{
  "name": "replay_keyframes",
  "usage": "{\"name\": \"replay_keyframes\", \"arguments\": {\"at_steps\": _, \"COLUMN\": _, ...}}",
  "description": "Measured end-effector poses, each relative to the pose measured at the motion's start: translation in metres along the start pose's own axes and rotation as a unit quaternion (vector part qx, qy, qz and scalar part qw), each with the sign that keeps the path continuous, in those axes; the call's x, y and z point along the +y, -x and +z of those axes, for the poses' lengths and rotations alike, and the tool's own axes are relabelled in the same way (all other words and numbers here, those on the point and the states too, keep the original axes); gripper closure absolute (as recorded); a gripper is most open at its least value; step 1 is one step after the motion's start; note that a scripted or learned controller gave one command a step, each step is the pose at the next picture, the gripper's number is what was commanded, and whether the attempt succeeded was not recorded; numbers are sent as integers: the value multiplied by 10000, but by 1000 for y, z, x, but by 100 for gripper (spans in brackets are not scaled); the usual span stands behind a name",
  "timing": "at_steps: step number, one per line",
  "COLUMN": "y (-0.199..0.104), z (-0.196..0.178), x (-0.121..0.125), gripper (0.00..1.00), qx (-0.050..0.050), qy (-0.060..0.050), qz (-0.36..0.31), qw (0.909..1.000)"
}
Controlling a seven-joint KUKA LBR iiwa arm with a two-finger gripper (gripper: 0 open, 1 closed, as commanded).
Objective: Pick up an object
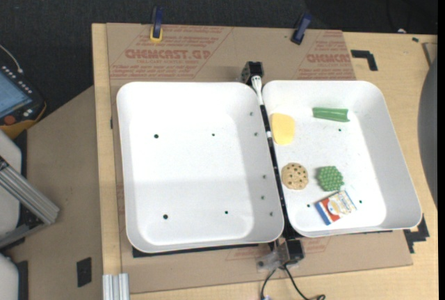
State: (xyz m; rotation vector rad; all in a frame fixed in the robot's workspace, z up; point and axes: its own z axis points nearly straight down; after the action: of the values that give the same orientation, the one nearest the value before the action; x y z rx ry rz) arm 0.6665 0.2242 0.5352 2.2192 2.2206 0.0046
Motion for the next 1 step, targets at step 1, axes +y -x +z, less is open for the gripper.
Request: {"name": "replay_keyframes", "arguments": {"at_steps": 1, "y": 0, "z": 0, "x": 0, "gripper": 100, "qx": -2, "qy": -1, "qz": -2, "qw": 10000}}
